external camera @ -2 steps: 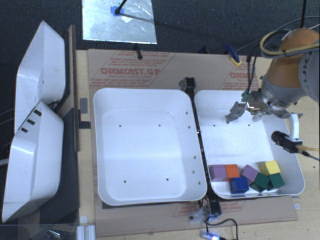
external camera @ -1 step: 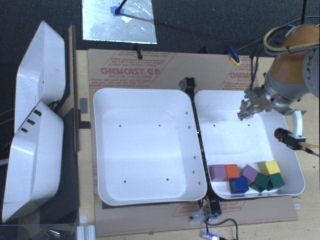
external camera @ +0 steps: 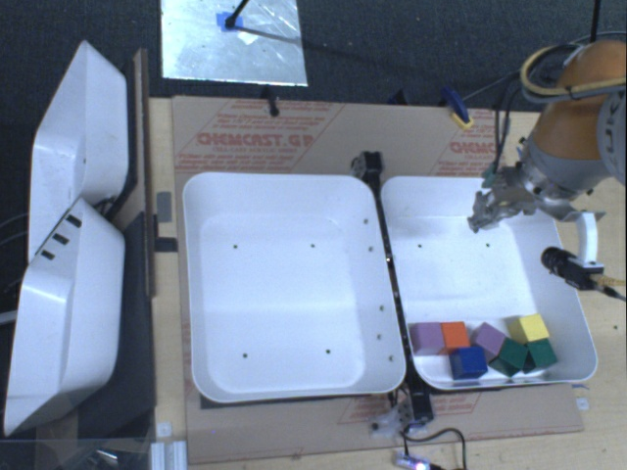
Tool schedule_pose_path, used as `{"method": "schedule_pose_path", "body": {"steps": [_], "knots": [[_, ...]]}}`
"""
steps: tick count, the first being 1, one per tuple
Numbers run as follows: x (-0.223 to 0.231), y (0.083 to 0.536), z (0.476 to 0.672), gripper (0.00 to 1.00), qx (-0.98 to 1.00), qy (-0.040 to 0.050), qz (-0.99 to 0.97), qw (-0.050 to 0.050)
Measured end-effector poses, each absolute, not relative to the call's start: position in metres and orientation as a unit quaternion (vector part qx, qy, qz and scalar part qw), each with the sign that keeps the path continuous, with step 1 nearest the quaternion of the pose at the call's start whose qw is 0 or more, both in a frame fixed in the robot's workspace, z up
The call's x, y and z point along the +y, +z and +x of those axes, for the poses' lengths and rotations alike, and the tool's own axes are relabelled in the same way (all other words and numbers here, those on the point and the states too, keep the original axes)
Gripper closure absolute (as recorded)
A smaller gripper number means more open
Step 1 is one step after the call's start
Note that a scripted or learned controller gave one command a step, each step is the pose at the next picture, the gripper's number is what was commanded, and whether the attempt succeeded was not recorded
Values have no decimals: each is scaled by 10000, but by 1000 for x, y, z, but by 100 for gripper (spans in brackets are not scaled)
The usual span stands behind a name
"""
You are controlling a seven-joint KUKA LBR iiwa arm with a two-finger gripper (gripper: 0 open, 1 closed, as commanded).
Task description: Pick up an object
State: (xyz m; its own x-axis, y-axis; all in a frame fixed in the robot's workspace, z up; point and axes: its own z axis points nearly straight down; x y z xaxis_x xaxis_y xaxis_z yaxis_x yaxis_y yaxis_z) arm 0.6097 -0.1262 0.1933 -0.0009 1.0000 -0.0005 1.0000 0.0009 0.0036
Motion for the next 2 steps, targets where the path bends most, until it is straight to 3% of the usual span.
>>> {"method": "schedule_pose_path", "body": {"steps": [1,2], "knots": [[-86,181,602,100,7083,3,7059,-2],[-35,187,620,100,7087,8,7055,5]]}}
